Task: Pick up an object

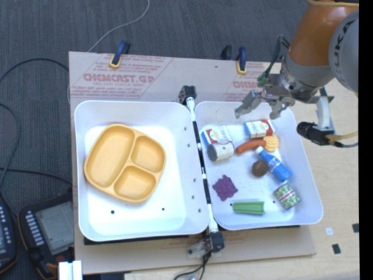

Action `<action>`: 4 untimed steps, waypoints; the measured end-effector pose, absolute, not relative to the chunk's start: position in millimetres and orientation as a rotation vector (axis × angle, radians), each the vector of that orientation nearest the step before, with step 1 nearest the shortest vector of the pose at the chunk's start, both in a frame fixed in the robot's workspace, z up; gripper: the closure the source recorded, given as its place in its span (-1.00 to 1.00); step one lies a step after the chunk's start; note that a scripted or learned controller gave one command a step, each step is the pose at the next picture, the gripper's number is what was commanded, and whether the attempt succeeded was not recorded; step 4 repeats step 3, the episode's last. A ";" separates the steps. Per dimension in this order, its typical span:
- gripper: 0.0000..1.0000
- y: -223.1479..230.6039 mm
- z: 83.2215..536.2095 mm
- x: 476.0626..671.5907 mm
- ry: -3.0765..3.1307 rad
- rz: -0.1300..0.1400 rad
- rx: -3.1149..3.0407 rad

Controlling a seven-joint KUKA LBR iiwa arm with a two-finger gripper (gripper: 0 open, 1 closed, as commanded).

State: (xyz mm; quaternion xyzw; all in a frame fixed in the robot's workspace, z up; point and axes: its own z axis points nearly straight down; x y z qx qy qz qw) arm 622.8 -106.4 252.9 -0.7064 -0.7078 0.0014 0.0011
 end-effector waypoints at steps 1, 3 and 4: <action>-1.00 -144.9 100.1 636.1 -2.225 -0.005 -2.225; 1.00 -93.9 202.9 571.8 -2.223 0.003 -2.217; 1.00 -93.9 202.9 571.8 -2.223 0.003 -2.217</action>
